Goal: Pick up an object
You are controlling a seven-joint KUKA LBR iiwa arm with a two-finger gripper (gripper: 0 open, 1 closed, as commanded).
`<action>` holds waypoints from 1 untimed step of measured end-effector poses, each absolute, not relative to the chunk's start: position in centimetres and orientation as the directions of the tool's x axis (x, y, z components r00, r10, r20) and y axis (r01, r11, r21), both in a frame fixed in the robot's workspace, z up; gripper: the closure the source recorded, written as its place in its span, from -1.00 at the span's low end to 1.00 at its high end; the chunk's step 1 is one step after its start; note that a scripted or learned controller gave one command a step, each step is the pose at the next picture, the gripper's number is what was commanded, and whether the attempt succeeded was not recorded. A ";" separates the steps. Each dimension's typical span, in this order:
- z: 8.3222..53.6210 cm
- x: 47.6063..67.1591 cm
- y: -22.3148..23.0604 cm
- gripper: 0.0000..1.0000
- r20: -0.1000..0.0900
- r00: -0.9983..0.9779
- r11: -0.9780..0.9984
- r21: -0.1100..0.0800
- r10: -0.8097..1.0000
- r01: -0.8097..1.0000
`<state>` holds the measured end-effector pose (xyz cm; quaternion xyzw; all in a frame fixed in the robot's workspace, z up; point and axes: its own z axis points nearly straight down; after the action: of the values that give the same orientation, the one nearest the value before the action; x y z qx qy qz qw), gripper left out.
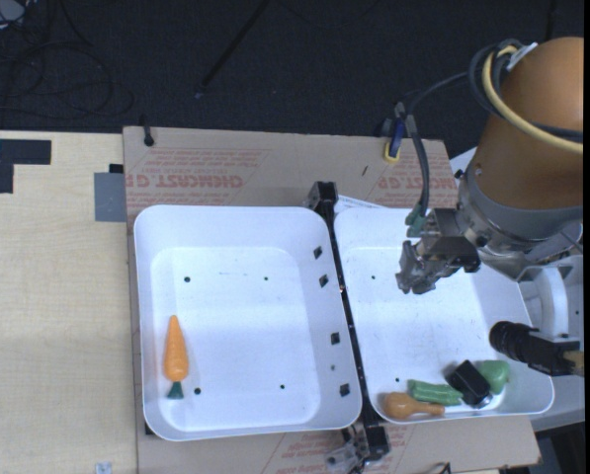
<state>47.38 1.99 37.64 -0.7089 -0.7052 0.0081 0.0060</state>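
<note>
Nothing looks picked up yet — the tool [413, 282] hangs over the upper middle of the right bin [374, 235], and whether it is spread or pressed together cannot be told from this angle. Candidates all lie apart from it: toward five o'clock, along the bin's near edge, sit an orange-tan piece [411, 406], a green piece [435, 393] and a small black item [469, 381]; a toy carrot [175, 349] rests at seven o'clock in the left bin [225, 227]. The cardboard [275, 161] under the bins bears upside-down red lettering — not surely legible.
</note>
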 end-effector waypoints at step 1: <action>37.3 47.6 4.8 1.00 0.000 -0.003 0.003 -0.006 1.000 1.000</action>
<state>47.55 4.84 37.31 -0.7060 -0.7082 0.0022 0.0021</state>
